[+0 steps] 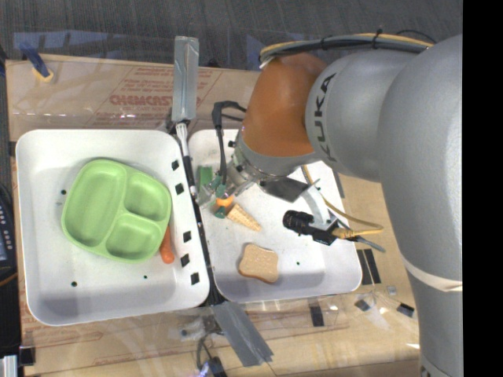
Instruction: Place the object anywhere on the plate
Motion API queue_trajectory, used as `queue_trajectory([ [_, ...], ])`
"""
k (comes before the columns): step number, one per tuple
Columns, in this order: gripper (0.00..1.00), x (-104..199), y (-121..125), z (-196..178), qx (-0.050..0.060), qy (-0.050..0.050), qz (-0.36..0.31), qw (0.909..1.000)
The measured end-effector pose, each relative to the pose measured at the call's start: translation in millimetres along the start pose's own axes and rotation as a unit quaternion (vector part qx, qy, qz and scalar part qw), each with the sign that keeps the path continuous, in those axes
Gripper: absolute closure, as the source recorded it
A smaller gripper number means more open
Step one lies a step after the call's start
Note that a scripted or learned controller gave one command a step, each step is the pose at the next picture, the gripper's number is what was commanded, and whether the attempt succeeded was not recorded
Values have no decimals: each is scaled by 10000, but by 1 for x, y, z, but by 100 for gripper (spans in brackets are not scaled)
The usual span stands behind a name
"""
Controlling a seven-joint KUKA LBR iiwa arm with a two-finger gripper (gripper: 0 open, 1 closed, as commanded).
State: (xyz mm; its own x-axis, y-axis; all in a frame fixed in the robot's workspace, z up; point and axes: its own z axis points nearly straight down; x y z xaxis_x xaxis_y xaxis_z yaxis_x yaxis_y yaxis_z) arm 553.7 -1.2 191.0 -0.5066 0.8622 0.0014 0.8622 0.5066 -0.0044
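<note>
A light green divided plate (116, 208) lies in the left bin (47, 289). Against the plate's right rim rests a small orange carrot-like piece (167, 247). The arm reaches down into the right bin (334, 277), and its gripper (219, 188) is low by that bin's left wall. There it stands over a small green item (206, 179) and a small orange item (225, 205). The wrist hides how the gripper meets them.
A toy ice-cream cone (244, 219) lies just right of the gripper, and a toast slice (258, 264) sits near the right bin's front. A black cylindrical part with cables (305, 224) hangs off the arm. The divider between the bins (191, 210) runs right beside the gripper.
</note>
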Motion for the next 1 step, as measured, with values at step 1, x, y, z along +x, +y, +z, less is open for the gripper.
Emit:
queue_trajectory([
  [1,100,55,22,0,3,5,-1297,9915],
])
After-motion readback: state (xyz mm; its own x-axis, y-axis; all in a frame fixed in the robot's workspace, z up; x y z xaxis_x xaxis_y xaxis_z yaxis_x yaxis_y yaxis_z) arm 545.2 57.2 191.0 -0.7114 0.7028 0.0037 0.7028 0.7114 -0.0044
